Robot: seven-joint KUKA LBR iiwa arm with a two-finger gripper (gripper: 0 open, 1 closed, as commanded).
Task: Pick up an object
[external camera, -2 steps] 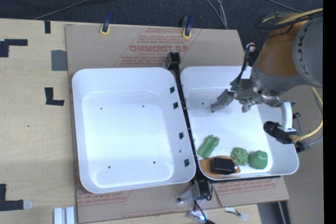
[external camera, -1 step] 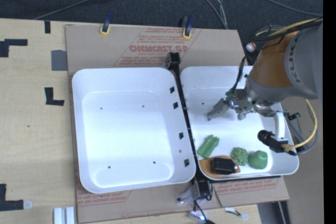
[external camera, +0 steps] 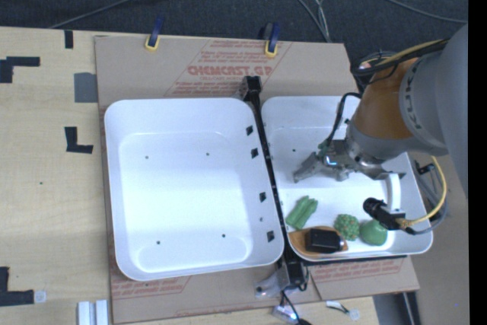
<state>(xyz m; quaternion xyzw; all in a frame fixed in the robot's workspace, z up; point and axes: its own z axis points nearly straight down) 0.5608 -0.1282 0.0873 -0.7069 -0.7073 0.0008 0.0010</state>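
While the pincer hangs over the right bin, fingers spread, nothing between them, wrist partly blocking the bin floor, green objects and a dark item lie near the front edge, their shapes indistinct, left bin alongside.

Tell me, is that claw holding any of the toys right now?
No. The claw is open with nothing between its fingers; the green toy lies below it in the right bin.
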